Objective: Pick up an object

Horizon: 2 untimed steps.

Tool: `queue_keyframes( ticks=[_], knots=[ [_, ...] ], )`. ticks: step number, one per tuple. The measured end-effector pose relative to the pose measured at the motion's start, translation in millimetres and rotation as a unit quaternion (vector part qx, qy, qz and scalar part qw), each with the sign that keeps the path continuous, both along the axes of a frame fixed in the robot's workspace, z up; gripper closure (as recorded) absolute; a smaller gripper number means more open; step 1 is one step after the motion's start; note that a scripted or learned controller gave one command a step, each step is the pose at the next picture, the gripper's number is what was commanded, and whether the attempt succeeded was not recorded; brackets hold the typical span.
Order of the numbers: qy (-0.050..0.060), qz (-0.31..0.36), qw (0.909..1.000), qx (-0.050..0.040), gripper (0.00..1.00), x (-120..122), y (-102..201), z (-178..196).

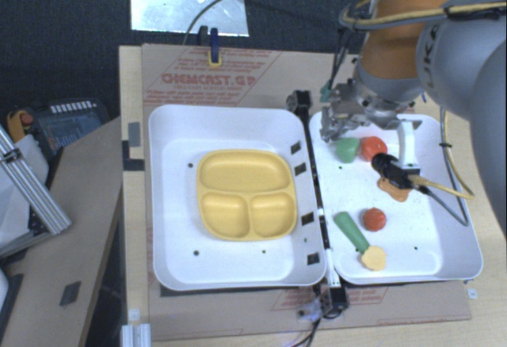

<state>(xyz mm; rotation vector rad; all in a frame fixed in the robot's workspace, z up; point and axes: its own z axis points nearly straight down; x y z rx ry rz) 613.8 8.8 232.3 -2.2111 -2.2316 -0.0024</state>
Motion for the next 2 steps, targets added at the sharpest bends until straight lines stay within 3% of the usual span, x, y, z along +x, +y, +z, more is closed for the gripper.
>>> queue_keyframes(
  ticks=[2],
  knots=[
    [0.000, 0.000, 1.0000, 0.0002, 1.00, -12.8, 89.0, -8.8]
  ],
)
